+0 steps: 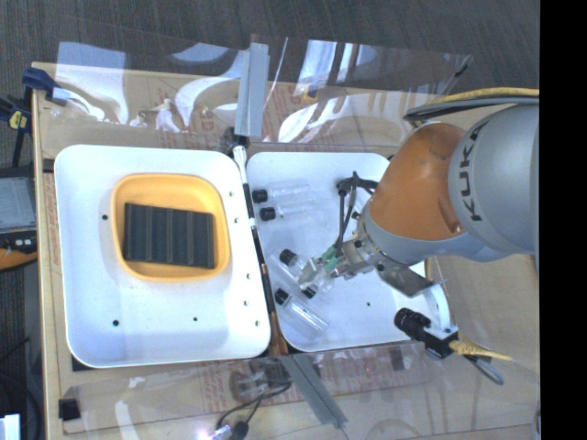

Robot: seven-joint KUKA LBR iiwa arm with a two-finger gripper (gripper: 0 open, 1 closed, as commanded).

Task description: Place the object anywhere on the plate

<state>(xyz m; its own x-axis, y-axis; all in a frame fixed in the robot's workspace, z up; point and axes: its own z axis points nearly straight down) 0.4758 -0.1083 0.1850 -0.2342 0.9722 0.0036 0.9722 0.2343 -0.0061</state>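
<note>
A yellow plate (167, 186) with a dark ridged middle lies in the left bin (138, 328). Several clear vials with black caps lie in the right bin (362, 319). Two sit near its top left (286, 195), one at the middle (292, 260) and one near the front edge (303, 315). My gripper (321, 269) is low in the right bin, right beside the middle vial and touching or nearly touching it. The view does not show any vial held. The orange and grey wrist hides the bin's right side.
A raised divider (249, 246) separates the two bins. Clear plastic panels and a metal post (249, 90) stand behind the bins. The bench's front edge carries a metal bracket (312, 388) and cables.
</note>
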